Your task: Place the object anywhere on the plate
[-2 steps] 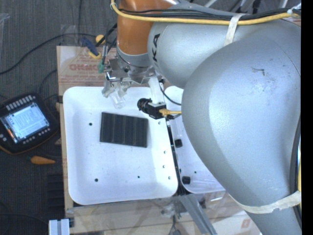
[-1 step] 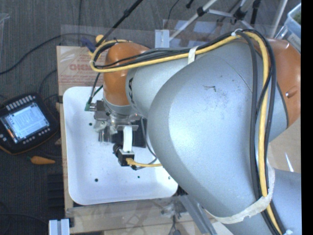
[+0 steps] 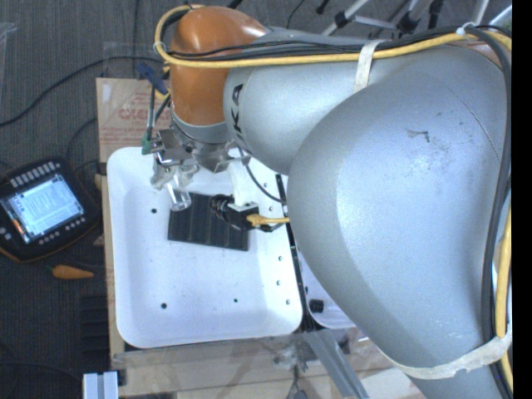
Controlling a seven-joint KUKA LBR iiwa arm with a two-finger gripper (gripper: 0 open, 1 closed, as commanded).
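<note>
As the fingers hung over the left bin, a dark flat object lay below.
It lay just toward the bin's right edge from them, long axis across; their grip I cannot tell.

Grey arm, orange band, yellow cable.

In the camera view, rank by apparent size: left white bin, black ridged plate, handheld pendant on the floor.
1. Left bin, clearly largest.
2. Pendant and black plate look much alike; the pendant lies lower, off the bench, so I leave them unranked.
</note>
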